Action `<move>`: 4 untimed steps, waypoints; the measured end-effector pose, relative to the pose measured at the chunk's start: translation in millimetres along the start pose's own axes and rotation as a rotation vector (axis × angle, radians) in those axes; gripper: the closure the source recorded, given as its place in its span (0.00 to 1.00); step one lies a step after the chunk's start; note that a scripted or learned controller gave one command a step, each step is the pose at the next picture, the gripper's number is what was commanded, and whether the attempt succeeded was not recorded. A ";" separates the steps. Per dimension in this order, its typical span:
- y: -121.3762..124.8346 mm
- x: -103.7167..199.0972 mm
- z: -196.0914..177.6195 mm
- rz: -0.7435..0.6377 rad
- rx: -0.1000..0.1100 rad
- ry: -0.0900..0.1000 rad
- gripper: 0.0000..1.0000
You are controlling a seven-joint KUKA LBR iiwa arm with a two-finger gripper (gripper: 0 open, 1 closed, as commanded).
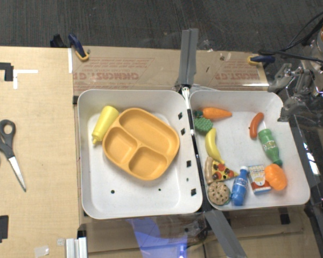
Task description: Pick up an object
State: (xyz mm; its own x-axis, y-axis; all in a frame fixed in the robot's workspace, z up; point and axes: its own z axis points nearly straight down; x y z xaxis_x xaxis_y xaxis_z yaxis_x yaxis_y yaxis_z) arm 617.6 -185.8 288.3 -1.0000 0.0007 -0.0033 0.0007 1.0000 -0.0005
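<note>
From my feed, the far strip is dark grey carpeted floor [151,9]. Below it a pale wooden bench top [32,160] fills the left side, marked with black tape corners [2,71] and a white tape strip. A pair of grey-handled scissors [8,149] lies near its left edge. A brown cardboard sheet [129,71] with reversed red print lies farther back, held by blue-and-yellow clamps [78,47].

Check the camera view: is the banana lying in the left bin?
No, the banana lies in the right bin, beside the pizza slice.
</note>
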 end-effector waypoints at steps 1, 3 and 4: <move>-35.7 -2.2 162.0 -0.161 0.000 0.000 0.00; -17.4 37.0 195.1 0.064 0.000 -0.002 0.00; -16.6 35.0 184.5 0.061 0.002 -0.007 1.00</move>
State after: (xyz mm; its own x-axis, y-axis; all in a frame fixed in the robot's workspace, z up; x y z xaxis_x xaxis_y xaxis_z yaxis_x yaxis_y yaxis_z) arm 583.1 -202.4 103.7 -0.9981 0.0612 -0.0108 0.0612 0.9981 -0.0021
